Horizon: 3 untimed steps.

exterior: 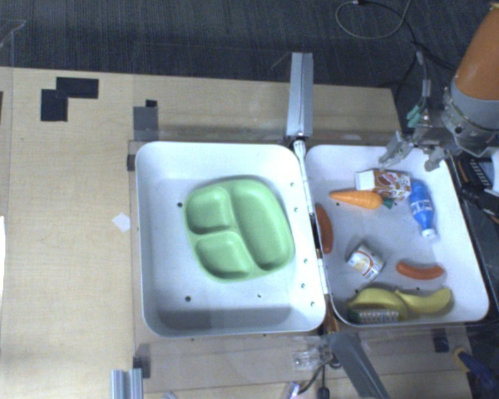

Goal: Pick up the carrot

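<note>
An orange carrot [355, 198] lies on its side in the upper middle of the right bin [474, 264], pointed end to the left. Its thick end touches a red snack packet [392, 185] and a small white block [365, 179]. My gripper [416, 154] hangs over the bin's upper right corner, above and to the right of the carrot and apart from it. Its fingers are spread open with nothing between them.
The right bin also holds a blue bottle [422, 208], a red sausage [323, 227] by the left wall, a second sausage [420, 269], a small can [364, 262] and a banana [403, 300]. In the left bin [154, 223] sits a green divided plate [237, 227].
</note>
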Each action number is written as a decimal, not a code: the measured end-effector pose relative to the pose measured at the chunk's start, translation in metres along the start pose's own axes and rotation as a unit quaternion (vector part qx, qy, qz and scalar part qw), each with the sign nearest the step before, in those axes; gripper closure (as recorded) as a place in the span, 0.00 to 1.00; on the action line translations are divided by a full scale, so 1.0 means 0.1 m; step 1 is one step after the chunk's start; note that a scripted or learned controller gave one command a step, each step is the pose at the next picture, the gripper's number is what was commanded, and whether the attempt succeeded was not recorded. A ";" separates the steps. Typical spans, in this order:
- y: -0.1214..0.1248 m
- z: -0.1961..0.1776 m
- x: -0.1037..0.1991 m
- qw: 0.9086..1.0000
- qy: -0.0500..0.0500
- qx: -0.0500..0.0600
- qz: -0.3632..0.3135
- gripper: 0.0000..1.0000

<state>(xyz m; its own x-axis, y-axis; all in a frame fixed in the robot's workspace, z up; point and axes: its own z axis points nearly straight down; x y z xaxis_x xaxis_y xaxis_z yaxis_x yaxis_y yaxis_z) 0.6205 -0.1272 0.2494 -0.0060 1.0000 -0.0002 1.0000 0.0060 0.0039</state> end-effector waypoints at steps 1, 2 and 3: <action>-0.86 -0.44 0.33 1.000 0.000 -0.001 0.023 0.00; -0.34 0.47 0.46 0.999 0.000 0.001 -0.048 0.00; -0.08 1.44 0.07 0.998 -0.002 -0.006 -0.068 0.00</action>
<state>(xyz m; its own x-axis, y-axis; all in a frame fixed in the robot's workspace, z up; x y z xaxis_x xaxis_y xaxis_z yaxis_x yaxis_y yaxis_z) 0.6132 -0.1204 0.1057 -0.1418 0.9899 -0.0049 0.9898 0.1418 0.0160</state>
